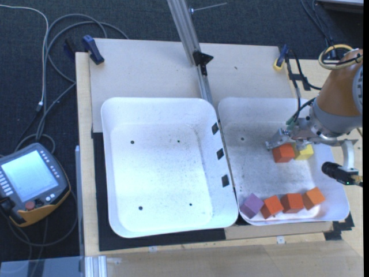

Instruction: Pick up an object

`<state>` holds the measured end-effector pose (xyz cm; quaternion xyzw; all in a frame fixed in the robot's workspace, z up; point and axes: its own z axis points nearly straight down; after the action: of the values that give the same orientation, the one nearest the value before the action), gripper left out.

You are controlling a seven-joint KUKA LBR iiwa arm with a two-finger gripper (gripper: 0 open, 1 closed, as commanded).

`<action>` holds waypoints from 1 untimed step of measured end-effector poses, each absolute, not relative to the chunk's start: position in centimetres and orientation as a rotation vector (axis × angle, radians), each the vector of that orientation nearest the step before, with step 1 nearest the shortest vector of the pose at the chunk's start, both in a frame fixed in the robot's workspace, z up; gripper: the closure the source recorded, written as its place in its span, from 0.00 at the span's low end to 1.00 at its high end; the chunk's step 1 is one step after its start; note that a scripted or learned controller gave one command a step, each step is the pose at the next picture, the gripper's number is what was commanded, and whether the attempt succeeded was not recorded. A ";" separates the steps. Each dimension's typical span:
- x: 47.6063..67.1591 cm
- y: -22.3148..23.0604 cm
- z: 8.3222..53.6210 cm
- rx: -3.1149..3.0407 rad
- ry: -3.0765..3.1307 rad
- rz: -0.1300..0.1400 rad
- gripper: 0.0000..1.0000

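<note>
My gripper (281,145) hangs over the middle of the right bin (248,126), reaching in from the right. An orange block (283,154) sits directly under its tip, touching or nearly touching it. I cannot make out whether the block is gripped. A yellow block (305,151) lies just right of the orange one, partly under the wrist. Along the right bin's front wall stand a purple block (252,204) and three more orange blocks (271,207) (292,202) (314,197) in a row.
The left bin (115,120) stands beside the right one, with black clips on the shared rim. A slanted aluminium pole (185,25) rises from the back between the bins. A teach pendant (29,180) lies off the bench at left.
</note>
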<state>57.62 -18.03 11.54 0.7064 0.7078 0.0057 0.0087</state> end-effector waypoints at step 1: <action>57.8 -17.7 12.5 2.203 2.218 0.022 1.00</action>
<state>57.78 -17.73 12.47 0.7048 0.7093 0.0071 0.0077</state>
